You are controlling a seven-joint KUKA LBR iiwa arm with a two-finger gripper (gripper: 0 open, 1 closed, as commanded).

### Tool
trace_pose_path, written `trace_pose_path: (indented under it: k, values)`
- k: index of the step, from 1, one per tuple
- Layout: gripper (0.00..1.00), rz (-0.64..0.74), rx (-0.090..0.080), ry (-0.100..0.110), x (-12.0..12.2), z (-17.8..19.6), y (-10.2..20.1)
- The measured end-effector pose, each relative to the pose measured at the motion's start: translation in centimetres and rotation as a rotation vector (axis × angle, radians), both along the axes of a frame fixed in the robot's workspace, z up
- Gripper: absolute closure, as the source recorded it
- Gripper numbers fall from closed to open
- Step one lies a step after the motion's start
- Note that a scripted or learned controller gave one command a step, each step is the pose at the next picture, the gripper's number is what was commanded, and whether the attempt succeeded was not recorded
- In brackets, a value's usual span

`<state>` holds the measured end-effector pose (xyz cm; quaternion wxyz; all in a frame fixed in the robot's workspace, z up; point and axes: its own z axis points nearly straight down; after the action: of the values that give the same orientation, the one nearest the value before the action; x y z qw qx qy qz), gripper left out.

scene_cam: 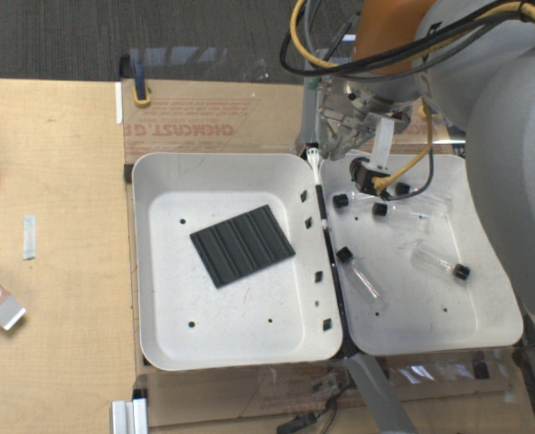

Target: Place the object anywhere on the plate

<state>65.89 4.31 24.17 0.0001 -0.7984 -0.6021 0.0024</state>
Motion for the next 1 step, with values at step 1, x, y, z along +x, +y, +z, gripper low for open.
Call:
trace_pose_path:
  k: [1]
  values:
    - [1.0, 0.519, 0.002, -0.001, -0.77, 5.2, 2.9]
